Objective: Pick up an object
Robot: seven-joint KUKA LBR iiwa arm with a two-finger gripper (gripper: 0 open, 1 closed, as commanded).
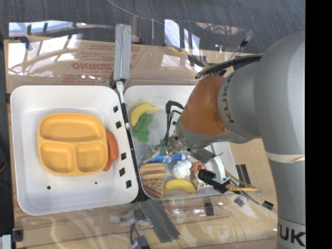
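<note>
The gripper (168,148), its fingers' state impossible to tell, hangs over toy food; the banana (179,185) looks light, stiff, slippery, best pinched mid-body.

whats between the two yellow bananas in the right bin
In the camera view, a green toy sits just below the upper banana; farther down, a hot dog lies beside the lower banana.

Cardboard-lined bench (88,61) on dark grey carpet (62,1).
Bright window glare streaks clear plastic sheeting (202,32) beyond the bench; grey tape (122,51) crosses the cardboard.
</note>
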